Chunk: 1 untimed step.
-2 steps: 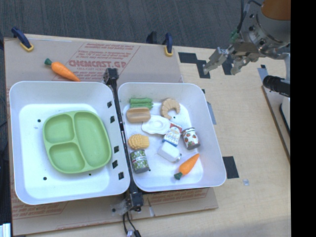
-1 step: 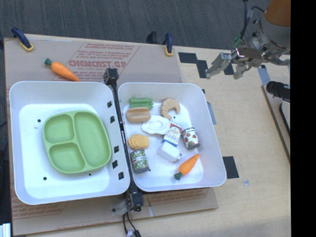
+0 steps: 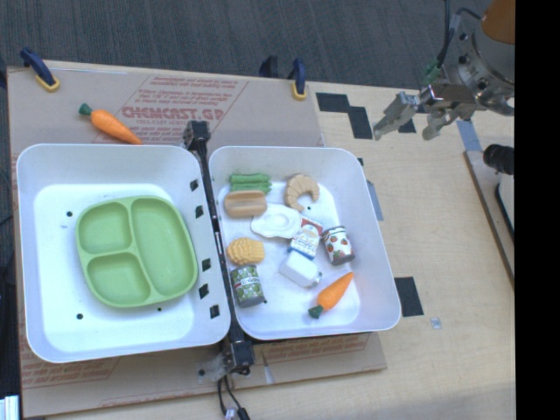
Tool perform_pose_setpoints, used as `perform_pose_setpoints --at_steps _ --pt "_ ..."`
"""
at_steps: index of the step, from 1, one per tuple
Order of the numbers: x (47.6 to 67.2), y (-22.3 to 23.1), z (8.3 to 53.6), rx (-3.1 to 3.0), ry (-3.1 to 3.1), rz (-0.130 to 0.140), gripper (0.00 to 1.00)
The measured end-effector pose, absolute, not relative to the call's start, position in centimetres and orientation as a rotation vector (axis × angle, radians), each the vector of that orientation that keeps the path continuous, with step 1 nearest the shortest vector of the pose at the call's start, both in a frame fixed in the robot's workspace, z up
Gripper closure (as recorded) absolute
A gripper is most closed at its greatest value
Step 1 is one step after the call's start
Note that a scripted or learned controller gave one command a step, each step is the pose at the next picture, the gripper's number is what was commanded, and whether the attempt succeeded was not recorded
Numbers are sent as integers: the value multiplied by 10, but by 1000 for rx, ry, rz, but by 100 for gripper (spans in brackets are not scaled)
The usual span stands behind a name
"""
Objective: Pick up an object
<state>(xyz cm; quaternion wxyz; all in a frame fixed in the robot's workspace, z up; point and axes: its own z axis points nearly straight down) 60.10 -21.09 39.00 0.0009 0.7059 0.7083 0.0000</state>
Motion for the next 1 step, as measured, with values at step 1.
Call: perform_pose_setpoints --at_steps 1 --pt "541 -169 372 2215 2227 0 0"
